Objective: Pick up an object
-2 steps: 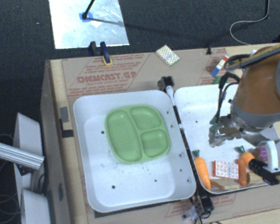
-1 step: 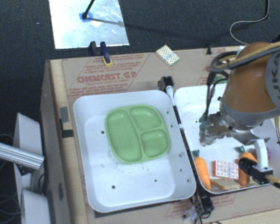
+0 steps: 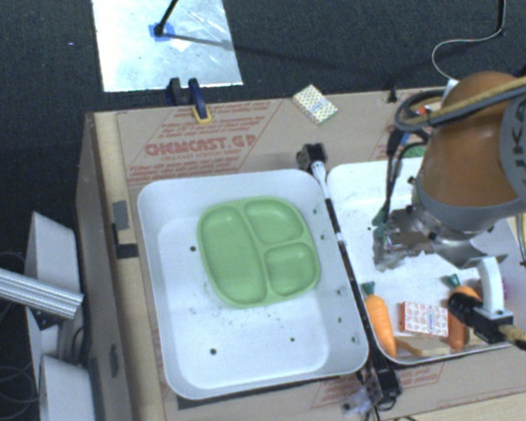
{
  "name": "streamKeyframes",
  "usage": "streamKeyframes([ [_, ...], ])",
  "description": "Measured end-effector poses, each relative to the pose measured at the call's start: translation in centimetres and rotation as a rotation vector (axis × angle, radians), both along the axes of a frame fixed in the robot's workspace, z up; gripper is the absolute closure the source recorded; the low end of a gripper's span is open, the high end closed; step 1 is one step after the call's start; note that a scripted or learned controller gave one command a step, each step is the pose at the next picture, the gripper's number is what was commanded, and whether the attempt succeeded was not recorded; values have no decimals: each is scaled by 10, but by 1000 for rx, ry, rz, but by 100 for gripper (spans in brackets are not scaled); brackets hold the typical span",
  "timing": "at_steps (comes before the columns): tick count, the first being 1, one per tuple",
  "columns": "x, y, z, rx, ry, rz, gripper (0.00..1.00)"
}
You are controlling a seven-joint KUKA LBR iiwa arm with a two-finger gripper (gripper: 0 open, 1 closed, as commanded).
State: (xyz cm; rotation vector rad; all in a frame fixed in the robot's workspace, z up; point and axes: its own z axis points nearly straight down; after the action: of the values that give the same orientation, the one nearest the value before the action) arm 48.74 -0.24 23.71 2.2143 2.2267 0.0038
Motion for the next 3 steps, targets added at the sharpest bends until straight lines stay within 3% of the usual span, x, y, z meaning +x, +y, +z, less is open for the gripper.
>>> streamKeyframes([
  [1, 1, 25, -2, 0, 1, 0, 100],
  [2, 0, -51, 46, -2, -1, -4, 100],
  [3, -1, 3, -7, 0, 3, -1, 100],
])
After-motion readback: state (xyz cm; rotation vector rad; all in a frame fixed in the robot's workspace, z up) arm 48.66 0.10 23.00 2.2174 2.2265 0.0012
